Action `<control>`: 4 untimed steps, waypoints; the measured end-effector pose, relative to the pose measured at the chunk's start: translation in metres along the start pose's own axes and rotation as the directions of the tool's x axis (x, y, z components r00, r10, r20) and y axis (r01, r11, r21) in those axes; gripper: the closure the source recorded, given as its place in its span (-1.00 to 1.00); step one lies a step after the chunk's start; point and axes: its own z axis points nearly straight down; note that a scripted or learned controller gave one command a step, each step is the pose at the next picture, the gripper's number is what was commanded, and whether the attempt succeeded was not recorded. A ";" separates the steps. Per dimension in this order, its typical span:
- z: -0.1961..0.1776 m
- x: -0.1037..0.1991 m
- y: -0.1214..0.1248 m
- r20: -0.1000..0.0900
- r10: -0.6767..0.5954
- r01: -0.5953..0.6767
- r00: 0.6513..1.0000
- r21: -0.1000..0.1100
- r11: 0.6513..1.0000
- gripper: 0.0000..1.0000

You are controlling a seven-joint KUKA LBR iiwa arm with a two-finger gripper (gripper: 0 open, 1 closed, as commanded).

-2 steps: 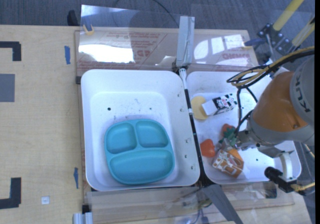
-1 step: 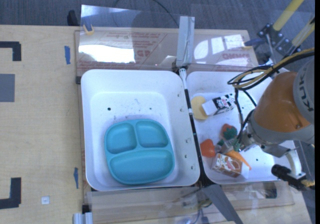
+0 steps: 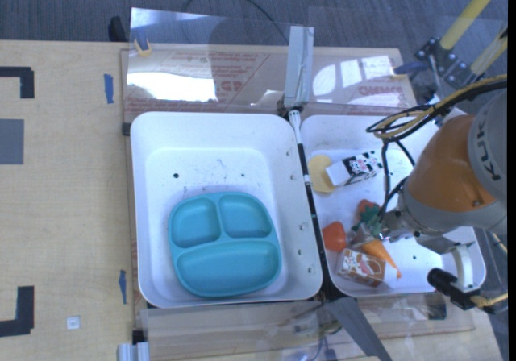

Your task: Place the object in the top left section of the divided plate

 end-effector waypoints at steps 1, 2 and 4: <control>0.000 -0.001 0.000 0.005 -0.183 0.183 0.983 0.001 0.983 1.00; -0.031 -0.006 0.012 0.000 0.019 -0.019 1.000 0.011 1.000 1.00; 0.000 -0.002 0.002 0.005 -0.069 0.069 0.998 -0.002 0.998 1.00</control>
